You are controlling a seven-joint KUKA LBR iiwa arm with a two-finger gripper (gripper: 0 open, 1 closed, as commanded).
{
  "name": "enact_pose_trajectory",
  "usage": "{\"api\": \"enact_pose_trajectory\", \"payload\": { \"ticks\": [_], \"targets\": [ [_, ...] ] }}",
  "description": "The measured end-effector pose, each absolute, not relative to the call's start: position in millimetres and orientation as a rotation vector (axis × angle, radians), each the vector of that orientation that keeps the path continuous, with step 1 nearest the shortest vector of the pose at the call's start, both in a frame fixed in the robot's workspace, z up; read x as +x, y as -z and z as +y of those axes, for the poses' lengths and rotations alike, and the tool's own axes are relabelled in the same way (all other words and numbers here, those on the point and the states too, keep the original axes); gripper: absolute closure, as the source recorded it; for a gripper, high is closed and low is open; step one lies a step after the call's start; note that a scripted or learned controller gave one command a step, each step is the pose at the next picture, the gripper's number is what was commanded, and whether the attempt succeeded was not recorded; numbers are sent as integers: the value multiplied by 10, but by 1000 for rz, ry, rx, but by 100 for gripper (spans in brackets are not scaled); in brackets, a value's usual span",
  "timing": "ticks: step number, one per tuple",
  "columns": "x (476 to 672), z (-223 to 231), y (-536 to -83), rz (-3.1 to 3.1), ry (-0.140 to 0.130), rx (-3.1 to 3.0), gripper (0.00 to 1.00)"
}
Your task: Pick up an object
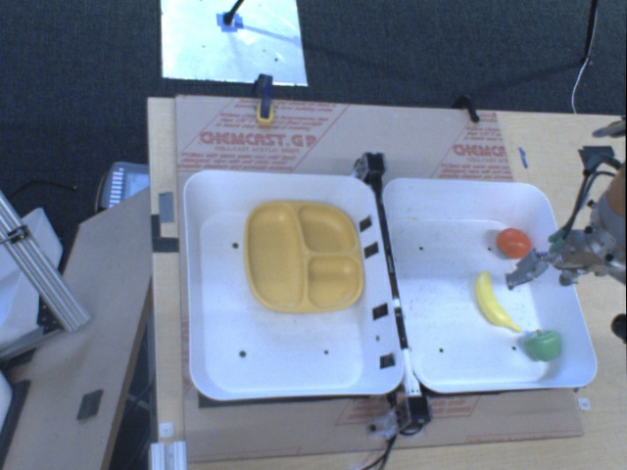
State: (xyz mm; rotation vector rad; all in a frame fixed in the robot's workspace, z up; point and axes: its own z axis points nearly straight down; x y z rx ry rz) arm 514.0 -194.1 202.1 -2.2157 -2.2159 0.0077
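Dark carpet is surrounding the wooden surface (323, 130), where we are seeing two shallow white plastic bins. One yellow divided plastic tray (302, 256) is lying in the left bin (211, 360). Three items are sitting in the right bin (446, 360): one small orange ball (513, 243), one yellow toy banana (495, 303), one green toy pepper (543, 344). We are seeing the jaws (534, 270) hovering parted beside the banana, gripping nothing.

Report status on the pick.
Hand over right bin, nothing held. Banana, orange ball, green pepper lying loose. Yellow divided tray in left bin.
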Motion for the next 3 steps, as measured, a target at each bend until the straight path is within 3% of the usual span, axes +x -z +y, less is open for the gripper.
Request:
{"api": "enact_pose_trajectory", "payload": {
  "ticks": [1, 3],
  "targets": [
    [5168, -1938, -2073, -2226, 1, -2219, 0],
    [5236, -1948, -1130, -2221, -1, -2219, 0]
  ]
}}
